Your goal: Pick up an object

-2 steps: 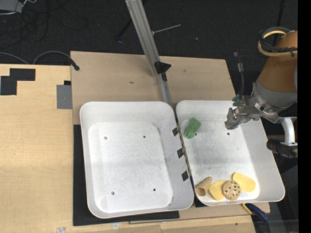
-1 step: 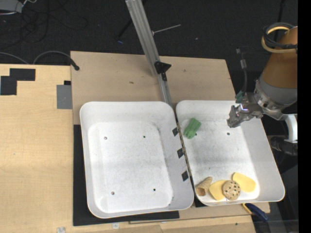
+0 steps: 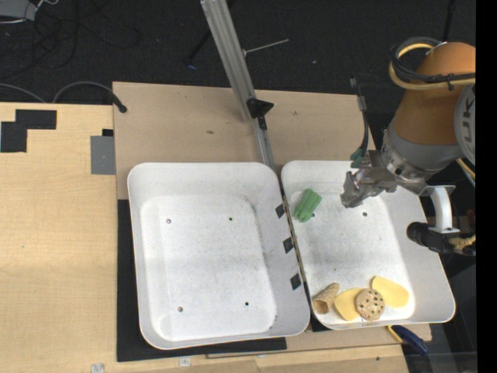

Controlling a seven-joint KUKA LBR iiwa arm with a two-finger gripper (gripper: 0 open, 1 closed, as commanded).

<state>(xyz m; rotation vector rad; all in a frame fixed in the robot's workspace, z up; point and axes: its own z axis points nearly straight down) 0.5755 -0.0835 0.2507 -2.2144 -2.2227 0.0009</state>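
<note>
- The left bin [image 3: 155, 208] sits on the counter [image 3: 62, 231].
- In the right bin [image 3: 419, 286], a green block [image 3: 307, 204] lies near the divider; it looks small, light and stiff, best pinched across its narrow sides.
- Tan, yellow pieces [image 3: 361, 300] cluster at the near edge.
- The gripper [image 3: 356, 194] hovers just right of the block; whether the jaws are apart or together is unclear.
</note>
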